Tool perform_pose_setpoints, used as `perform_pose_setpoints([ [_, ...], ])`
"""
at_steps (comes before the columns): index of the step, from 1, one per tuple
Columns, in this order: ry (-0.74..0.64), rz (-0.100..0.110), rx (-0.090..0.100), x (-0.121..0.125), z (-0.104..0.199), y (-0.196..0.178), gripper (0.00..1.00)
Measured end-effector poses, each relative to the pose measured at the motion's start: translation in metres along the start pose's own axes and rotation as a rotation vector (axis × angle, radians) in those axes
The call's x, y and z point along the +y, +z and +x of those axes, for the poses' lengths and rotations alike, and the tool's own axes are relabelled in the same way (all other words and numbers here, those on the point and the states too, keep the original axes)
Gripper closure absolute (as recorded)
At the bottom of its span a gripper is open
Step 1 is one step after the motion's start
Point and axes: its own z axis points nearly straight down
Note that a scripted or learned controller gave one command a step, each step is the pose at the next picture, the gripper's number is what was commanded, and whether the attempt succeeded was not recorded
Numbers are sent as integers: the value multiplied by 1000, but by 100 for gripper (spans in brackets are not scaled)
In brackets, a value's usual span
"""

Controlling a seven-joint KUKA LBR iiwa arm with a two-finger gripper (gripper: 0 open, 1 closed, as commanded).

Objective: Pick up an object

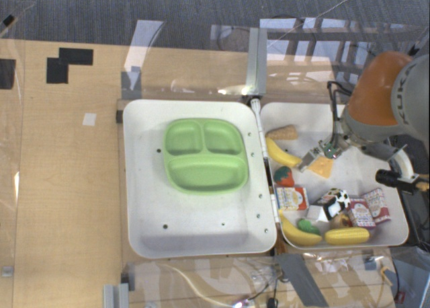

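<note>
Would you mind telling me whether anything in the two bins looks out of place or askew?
Nothing looks damaged or spilled. The green divided plate lies flat in the left bin. The right bin holds a loose jumble of toy food: bananas, a cheese wedge and small cartons lying at odd angles, with the gripper among them.

Fixed overhead camera, slanted, apparently mid-distance, both bins (pixel 134 185)
</note>
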Motion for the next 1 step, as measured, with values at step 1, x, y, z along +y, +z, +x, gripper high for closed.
perform_pose_setpoints([
  [1,-3,-1,3,2,2,-8,100],
])
